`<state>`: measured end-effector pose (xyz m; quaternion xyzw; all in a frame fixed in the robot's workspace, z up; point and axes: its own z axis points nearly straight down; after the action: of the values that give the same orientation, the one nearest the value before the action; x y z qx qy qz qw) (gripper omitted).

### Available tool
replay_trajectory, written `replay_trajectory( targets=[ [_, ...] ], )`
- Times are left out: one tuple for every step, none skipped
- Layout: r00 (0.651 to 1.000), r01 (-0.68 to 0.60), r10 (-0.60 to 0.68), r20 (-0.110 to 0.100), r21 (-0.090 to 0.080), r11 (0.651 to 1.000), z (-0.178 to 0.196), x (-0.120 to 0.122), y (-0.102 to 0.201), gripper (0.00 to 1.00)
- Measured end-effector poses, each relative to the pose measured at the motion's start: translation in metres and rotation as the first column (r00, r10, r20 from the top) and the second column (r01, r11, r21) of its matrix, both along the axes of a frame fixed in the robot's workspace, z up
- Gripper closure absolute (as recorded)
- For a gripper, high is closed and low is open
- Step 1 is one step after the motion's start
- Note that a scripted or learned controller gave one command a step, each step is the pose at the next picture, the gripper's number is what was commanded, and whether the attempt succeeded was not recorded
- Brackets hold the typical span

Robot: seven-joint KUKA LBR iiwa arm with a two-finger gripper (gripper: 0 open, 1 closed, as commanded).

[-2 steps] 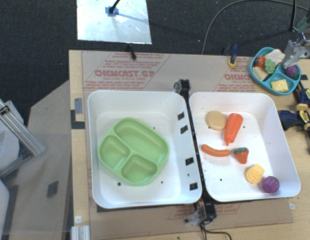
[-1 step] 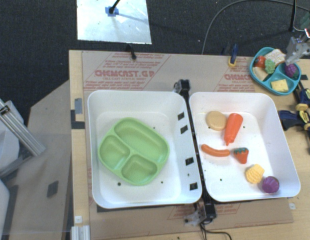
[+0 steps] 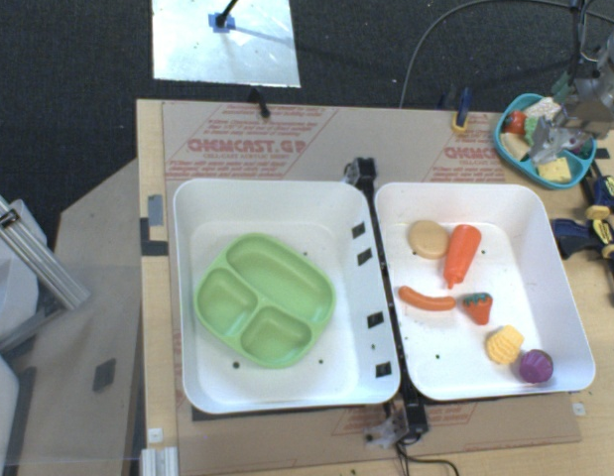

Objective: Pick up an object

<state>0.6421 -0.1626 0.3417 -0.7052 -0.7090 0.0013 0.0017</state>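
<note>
The right bin holds several toy foods. A tan round bun lies beside an orange carrot. Below them are an orange sausage and a small red piece with a green top. A yellow corn piece and a purple ball sit near the bin's front right corner. My gripper hangs at the far right, behind the right bin and over a blue bowl, well away from the toys.
A green divided plate lies in the left bin. The blue bowl holds small toy pieces. Blue clamps stand along the bench's right side, and a black cable arcs behind the bins.
</note>
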Motion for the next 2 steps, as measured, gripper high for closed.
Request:
replay_trajectory(
  targets=[
    [1.000,-0.003,0.004,0.026,-0.005,1.000,0.202,0.015,0.030,1.00],
    [1.000,-0.003,0.003,0.002,0.001,1.000,0.143,0.006,0.075,1.00]
  ],
)
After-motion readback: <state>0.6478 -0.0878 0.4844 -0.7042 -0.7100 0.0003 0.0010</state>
